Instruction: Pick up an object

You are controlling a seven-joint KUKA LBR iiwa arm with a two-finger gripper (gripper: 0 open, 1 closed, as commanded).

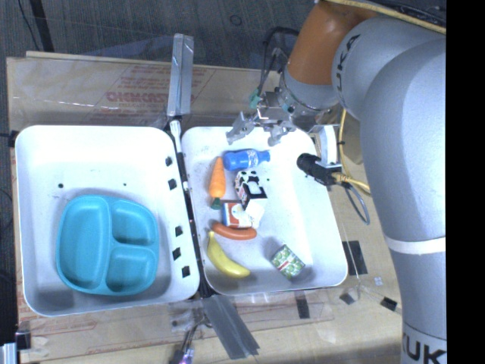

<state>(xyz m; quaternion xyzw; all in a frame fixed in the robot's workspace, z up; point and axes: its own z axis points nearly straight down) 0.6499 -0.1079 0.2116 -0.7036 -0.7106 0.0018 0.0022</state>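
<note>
My gripper [261, 130] hangs over the far edge of the right bin [322, 226], its two fingers spread open with nothing between them. Just below it lies a blue bottle [244, 159]. An orange carrot [217, 178] lies to the bottle's left. A black-and-white toy [250, 186] sits under the bottle, with a small red-and-white carton [237, 214] below it. A red sausage [234, 233] and a yellow banana [225, 258] lie near the front left. A green packet [288, 262] rests at the front right.
The left bin [45, 165] holds a blue divided plate [107, 243]. A metal bar [180, 74] rises behind the divider between the bins. My grey arm [394, 127] fills the right side, and a black cable fitting [318, 169] overhangs the right bin's right rim.
</note>
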